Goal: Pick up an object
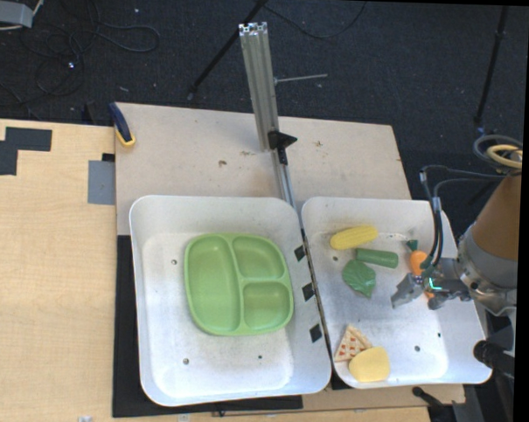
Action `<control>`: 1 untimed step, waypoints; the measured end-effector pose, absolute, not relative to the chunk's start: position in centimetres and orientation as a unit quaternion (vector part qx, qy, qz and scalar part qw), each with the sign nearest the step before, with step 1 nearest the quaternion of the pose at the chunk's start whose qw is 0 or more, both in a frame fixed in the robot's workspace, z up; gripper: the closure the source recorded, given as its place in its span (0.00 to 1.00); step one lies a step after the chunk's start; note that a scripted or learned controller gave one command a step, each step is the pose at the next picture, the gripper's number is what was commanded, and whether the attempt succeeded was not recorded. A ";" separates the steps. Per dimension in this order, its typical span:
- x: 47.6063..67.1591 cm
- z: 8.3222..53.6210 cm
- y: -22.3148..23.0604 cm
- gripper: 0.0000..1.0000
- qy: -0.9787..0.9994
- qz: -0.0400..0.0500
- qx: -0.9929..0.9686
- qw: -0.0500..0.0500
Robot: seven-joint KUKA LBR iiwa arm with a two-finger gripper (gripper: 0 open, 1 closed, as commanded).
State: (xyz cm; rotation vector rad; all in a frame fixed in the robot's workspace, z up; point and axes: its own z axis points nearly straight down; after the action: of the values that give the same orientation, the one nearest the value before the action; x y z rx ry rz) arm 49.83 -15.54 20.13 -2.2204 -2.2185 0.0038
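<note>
The right bin (pixel 468 368) holds the small toy foods. Near its top lies a yellow corn (pixel 353 237), long and bumpy, tilted a little. Just below it is a green tube (pixel 377 257), lying flat and close to the corn. Under that sits a dark green leaf (pixel 360 277), crumpled and touching the tube's left end. In the lower part of the bin is a pizza slice (pixel 352 343) with red dots, and right beside it a round yellow lump (pixel 370 365) — the two touch.

The gripper (pixel 416 291) comes in from the right, low over the bin floor. It has dark fingers, with orange bits and a small green light by them. I cannot tell if the fingers are spread or closed, and nothing can be seen held between them. It is near the leaf and tube but apart from them, on their right.

The left bin (pixel 153 350) has a light green tray (pixel 239 283) with three parts — one long, two smaller. A metal pole (pixel 261 83) stands behind the bins, at the back of the bench (pixel 34 266).
</note>
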 end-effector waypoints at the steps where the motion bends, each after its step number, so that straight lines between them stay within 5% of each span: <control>1: 49.9 20.2 -15.5 0.00 -0.707 0.001 -0.707 0.001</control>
State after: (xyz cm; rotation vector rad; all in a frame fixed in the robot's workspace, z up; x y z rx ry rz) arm 49.87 -15.55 20.20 -2.2201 -2.2186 0.0028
